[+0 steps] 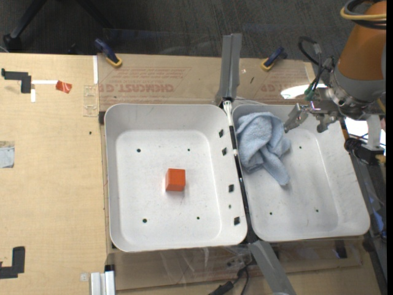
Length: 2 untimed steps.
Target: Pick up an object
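Note:
A small orange-red block [175, 180] sits near the middle of the left bin [123, 165]. A crumpled light-blue cloth [263, 143] lies in the far left part of the right bin [319, 220]. My gripper [306, 119] hangs over the right bin's far edge, just right of the cloth, its two fingers spread apart with nothing between them. The orange band of the arm [362, 54] rises above it at the upper right.
A grey divider post [230, 66] stands between the bins at the back. Blue-and-yellow clamps [107, 51] hold the cardboard behind the bins. A wooden board [43, 165] with a small red tag [63, 86] lies to the left.

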{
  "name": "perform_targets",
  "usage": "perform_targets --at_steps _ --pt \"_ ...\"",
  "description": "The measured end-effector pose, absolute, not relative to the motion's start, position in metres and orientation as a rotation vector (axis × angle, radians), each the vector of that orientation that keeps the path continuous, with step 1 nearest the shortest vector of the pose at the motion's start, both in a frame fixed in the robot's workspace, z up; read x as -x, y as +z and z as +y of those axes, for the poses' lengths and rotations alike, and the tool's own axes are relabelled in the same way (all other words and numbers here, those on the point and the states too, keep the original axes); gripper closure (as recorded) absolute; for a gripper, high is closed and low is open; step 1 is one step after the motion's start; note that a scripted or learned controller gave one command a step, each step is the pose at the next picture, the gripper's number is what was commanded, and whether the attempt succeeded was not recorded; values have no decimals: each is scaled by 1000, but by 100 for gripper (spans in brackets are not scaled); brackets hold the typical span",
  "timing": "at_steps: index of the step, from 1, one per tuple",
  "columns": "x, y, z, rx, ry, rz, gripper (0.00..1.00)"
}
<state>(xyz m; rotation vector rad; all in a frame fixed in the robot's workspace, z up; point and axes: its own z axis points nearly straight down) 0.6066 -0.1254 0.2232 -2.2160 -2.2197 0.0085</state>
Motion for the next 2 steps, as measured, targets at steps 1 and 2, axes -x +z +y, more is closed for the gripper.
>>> perform_targets --at_steps 1,2 --pt "-584 106 -137 1780 3 -2582 0" --pt "-601 91 -103 1850 0 -2539 0"
